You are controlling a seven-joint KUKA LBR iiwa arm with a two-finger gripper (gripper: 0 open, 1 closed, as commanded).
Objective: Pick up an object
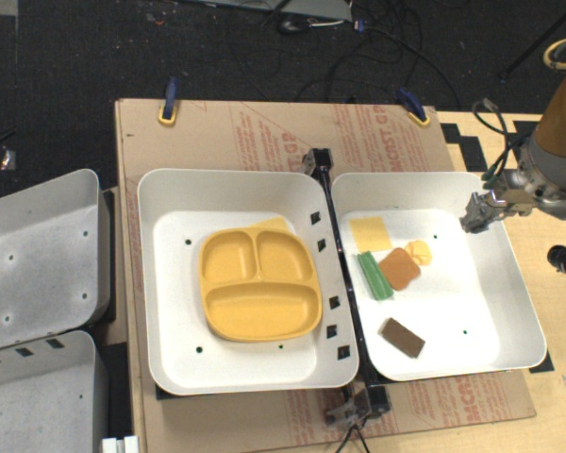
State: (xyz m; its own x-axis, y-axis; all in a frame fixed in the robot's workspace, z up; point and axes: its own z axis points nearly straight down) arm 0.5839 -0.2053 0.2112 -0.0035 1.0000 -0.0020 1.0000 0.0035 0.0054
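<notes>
In the right bin (472, 347) lie a pale yellow square (369, 233), a green stick (374, 276), an orange-brown oval piece (399, 270), a small yellow piece (419, 251) and a dark brown block (402, 337). My gripper (478, 212) hangs over the bin's upper right edge, well to the right of these pieces, and I see nothing held in it. The left bin (170, 243) holds a yellow divided plate (260, 285).
The two bins sit on a cardboard sheet (264, 135) fastened with clamps (170, 111) at its back edge. Grey trays (38, 253) lie to the far left. Cables run across the dark floor behind.
</notes>
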